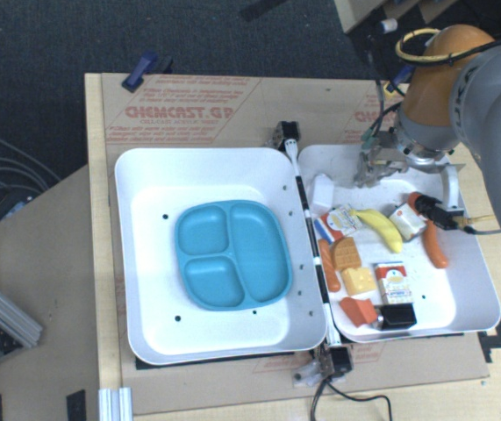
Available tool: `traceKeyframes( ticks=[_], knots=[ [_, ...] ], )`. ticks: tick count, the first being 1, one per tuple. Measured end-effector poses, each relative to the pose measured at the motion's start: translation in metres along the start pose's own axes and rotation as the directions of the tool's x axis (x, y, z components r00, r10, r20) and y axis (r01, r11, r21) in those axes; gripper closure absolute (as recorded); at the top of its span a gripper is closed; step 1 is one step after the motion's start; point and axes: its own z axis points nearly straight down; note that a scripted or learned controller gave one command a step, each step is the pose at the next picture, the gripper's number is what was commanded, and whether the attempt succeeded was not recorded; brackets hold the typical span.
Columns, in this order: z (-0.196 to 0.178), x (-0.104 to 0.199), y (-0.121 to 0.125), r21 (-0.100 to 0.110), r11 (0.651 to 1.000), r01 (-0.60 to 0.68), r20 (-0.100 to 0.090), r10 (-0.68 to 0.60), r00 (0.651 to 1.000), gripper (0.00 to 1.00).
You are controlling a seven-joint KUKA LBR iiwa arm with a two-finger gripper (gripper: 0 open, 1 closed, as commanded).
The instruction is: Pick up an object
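the surface point(232, 103) is a brown board carrying two shallow white bins side by side. the grey arm point(487, 86), with its orange band, comes in from the right and hangs over the far end of the right bin point(474, 296). the left bin point(136, 235), well to the pincer's left, holds a blue divided plate point(232, 254). the pincer point(375, 169) sits low over bare white floor near the right bin's far wall; whether it is open or closed i cannot tell, since the wrist and cabling cover it.

the candidates all lie nearer the camera than the pincer: a yellow banana point(379, 227) just below it, an orange carrot point(435, 246) to its right, a small white block point(322, 189) to its left, then a cracker-like piece point(347, 253), a yellow cheese-like wedge point(359, 279) and a small red-and-white box point(392, 277) further out.

as i judge it, nothing is picked yet: every item rests in the bin, so the grasp and lift are left. the smaller packets beside the banana are too blurred to name.
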Motion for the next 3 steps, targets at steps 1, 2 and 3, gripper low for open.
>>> traceKeyframes(
  ticks=[1, 2, 3],
  knots=[
    [0.0, 0.0, 0.0, 0.001, 1.0, 0.0, 0.0, 0.0, 1.0, 0.0],
    [0.011, -0.008, -0.054, 0.006, 1.0, -0.003, -0.001, 0.003, 1.0, 0.0],
    [0.01, 0.025, -0.001, 0.003, 1.0, -0.001, -0.001, 0.001, 1.0, 0.0]
  ],
)
